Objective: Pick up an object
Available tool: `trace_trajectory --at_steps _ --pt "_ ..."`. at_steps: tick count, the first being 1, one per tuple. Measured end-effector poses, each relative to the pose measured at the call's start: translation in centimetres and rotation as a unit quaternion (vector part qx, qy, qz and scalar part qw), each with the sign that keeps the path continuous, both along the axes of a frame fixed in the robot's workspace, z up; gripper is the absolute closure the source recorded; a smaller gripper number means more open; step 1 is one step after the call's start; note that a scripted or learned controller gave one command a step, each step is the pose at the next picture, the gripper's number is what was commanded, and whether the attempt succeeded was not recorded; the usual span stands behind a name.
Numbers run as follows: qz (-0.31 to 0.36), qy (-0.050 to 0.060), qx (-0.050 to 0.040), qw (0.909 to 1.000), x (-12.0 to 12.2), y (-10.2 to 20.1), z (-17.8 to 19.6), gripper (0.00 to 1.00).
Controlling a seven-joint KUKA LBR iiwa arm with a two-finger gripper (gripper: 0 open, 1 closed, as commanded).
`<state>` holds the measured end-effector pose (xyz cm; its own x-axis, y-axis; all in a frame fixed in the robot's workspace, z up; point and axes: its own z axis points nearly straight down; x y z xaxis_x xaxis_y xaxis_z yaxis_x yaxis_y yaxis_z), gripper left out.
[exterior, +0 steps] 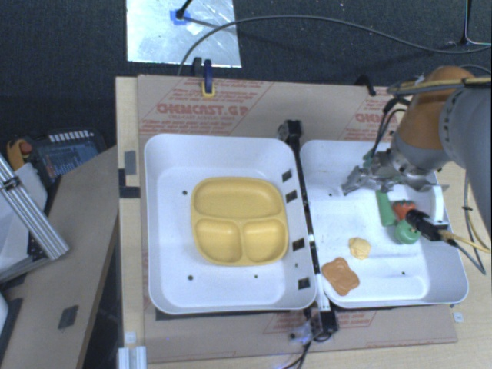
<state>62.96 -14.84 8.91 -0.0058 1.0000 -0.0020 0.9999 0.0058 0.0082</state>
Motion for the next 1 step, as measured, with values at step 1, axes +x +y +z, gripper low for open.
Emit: trace_trajectory --at_steps 1 --pt "0.0 -0.002 -0.0006 1.0 0.07 -0.03 1.06 1.0"
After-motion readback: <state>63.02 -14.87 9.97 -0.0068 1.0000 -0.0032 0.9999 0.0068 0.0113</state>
